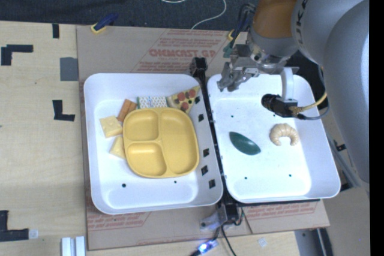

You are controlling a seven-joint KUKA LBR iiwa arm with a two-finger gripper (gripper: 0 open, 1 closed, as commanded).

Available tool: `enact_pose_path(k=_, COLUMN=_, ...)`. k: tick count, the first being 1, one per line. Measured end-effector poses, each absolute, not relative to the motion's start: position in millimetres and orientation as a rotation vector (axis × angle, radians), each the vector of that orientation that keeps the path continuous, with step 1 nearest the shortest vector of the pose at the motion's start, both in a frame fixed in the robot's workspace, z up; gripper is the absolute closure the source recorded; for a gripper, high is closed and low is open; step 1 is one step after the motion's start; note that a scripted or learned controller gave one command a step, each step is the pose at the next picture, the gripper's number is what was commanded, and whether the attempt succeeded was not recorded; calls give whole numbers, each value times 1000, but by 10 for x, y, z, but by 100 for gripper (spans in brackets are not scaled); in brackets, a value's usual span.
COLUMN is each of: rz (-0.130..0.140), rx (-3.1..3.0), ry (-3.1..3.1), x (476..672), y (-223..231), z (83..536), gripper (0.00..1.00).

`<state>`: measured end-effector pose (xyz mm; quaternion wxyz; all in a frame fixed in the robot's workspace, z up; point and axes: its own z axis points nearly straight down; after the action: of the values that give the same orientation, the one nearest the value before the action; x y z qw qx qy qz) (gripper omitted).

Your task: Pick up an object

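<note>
Bright even overhead light, soft shadows, mild glare on white bins [150, 201], slightly soft focus

tray [161, 142] in left bin [96, 93], croissant [284, 133] in right bin [312, 180]

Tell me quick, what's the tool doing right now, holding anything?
Tool: cannot be told whether open or closed; nothing visible in it. It sits over the right bin's upper left corner, apart from the croissant and the green piece.

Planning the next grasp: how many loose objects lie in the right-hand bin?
2: a dark green piece near the bin's middle, and a croissant to its right. The arm may hide more at the bin's far edge.
</note>
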<state>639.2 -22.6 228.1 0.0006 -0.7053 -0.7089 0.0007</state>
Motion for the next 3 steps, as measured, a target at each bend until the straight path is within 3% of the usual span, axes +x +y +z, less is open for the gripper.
enact_pose_path(k=1, rz=4, rx=-2215, ry=-2225, x=6362, y=196, z=2174, gripper=100)
enact_pose_path(k=2, rz=0, rx=-2219, ry=-2224, x=6362, y=86, z=2334, gripper=100)
enact_pose_path(k=3, rz=5, rx=-2220, ry=-2221, x=6259, y=103, z=2153, gripper=100)
